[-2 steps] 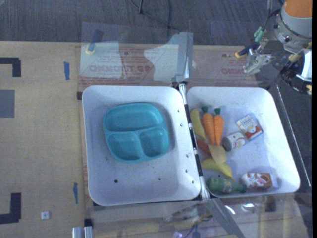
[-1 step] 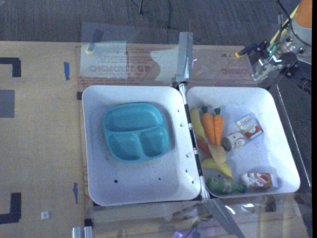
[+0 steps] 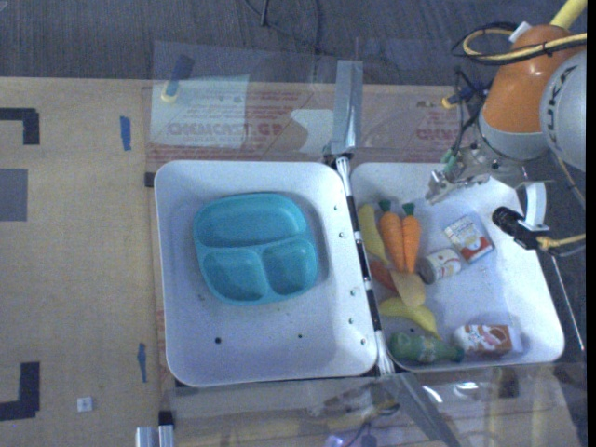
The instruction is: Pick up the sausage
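Up right, pincer above right bin, holding nothing visible.

- Arm: enters from the right side of the view at the far right corner; grey housing with an orange band above the wrist.
- Wrist: angled down and to the left from the orange band.
- Claw: small, metallic, at the far right; tip directed left and slightly toward the near side. Nothing visible in its grasp.
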You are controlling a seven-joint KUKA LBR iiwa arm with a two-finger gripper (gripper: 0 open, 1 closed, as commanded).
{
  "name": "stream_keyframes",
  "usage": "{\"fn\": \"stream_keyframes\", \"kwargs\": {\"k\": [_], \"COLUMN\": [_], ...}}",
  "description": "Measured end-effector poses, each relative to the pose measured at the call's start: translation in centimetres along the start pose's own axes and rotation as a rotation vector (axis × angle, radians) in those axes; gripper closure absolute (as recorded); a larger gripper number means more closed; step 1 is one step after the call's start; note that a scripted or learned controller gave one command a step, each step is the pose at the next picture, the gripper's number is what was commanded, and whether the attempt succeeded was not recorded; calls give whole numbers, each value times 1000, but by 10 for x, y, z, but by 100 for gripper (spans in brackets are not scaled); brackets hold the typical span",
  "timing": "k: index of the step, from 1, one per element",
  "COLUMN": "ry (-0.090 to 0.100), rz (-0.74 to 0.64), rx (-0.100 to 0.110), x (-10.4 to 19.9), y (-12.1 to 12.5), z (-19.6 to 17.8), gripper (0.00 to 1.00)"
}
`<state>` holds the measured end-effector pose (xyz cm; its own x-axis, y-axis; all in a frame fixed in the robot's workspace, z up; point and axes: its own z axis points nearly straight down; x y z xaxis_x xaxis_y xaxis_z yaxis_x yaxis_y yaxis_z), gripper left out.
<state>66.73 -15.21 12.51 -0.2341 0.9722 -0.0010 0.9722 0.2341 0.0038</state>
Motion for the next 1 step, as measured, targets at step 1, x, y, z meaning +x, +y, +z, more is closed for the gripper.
{"fn": "stream_keyframes", "kwargs": {"k": [1], "ry": [0], "rz": [1], "rx": [0], "x": [-1], "y": [0], "z": [0], "gripper": [0]}}
